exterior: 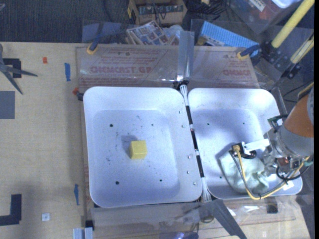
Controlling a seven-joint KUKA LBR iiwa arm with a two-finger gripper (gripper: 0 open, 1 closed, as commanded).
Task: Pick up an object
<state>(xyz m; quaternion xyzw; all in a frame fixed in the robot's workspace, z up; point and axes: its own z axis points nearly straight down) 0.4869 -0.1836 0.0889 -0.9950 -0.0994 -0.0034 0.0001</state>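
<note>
The claw (264,176) sits low in the right bin (224,108), near that bin's front right corner, close to the front and right walls; a yellow cable (242,173) loops beside it. Whether it is spread or pressed together cannot be told. The bin floor to its left and rear lies open. Across the middle divider, the yellow block (138,150) rests near the centre of the left bin (99,108), well apart from every wall. It looks roughly cubic, edges slightly skewed to the bin walls, no clear long axis. Both bins stand on the counter (35,143).
</note>
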